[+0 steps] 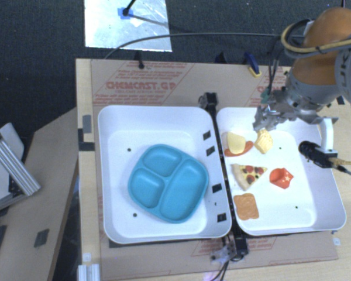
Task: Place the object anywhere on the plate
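The blue divided plate (pixel 168 182) sits in the left bin (pixel 114 122), well apart from the play food in the right bin (pixel 316 215). The gripper (pixel 265 125) hangs at the upper left of that bin, directly over a pale yellow chunk (pixel 263 141), which lies touching or just under its tip; whether the piece is actually pinched I cannot tell from this slant. At about nine o'clock from the chunk lies a yellow slice on a red-orange base (pixel 236 144); at six o'clock is a pizza wedge (pixel 247 175), at five o'clock a red piece (pixel 281 177), and farther toward six a tan toast-like square (pixel 246 206). If the chunk is the target, the grasp probably wants a straight descent centred on it, keeping off the neighbouring slice so nothing gets nudged. Once lifted, the carry heads toward eight o'clock across the divider between the bins, high enough to clear both rims, and any plate compartment will serve for release.
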`<state>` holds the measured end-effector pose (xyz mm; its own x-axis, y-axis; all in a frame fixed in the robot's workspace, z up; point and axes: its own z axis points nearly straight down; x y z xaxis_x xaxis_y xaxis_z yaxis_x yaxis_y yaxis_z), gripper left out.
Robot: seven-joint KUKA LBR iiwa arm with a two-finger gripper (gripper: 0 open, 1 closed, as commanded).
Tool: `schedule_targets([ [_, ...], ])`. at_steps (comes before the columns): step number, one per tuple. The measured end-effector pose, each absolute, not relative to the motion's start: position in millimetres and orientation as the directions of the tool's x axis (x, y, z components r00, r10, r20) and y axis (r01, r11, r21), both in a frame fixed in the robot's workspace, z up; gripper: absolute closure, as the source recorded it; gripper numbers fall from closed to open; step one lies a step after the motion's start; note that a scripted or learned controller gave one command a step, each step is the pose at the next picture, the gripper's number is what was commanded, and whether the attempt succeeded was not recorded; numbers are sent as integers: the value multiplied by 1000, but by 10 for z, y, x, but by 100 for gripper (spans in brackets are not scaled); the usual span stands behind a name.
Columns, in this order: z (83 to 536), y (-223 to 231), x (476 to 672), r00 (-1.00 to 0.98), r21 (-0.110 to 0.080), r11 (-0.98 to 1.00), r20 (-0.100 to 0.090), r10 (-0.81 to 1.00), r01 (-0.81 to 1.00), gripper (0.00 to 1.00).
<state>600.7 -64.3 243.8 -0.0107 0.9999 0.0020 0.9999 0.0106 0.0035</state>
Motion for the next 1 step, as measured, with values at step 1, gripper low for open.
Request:
schedule_targets([
  [1, 2487, -122, 6026, -11, 2, 11, 2, 1000, 1000, 100],
])
